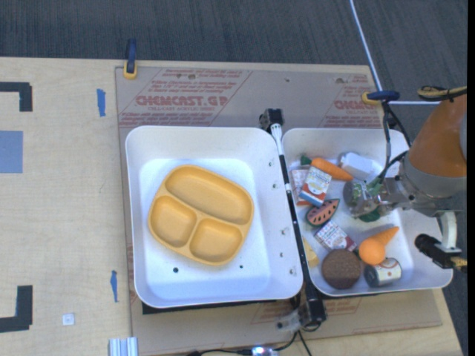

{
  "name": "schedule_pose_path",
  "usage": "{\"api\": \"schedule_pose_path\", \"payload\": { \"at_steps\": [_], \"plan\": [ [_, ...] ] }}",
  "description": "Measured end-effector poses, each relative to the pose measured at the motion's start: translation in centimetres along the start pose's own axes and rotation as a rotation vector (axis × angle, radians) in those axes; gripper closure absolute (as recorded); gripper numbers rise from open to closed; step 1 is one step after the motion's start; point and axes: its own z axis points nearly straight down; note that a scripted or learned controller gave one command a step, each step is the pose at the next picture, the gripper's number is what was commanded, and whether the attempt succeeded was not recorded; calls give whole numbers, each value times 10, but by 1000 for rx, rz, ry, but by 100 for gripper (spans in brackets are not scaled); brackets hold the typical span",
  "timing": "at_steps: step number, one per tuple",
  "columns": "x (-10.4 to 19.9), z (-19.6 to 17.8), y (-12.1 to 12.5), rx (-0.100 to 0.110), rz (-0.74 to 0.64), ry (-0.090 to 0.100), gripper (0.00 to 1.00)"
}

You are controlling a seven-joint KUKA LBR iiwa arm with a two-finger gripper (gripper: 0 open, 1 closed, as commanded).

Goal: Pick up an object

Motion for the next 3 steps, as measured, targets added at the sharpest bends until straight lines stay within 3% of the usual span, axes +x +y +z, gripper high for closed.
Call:
{"api": "schedule_pose_path", "payload": {
  "at_steps": [1, 2, 3],
  "plan": [
    [18, -94, -42, 1, -1, 1, 100],
    [84, -120, -62, 4, -3, 3, 100],
    [184, -107, -62, 4, -2, 3, 100]
  ]
}}
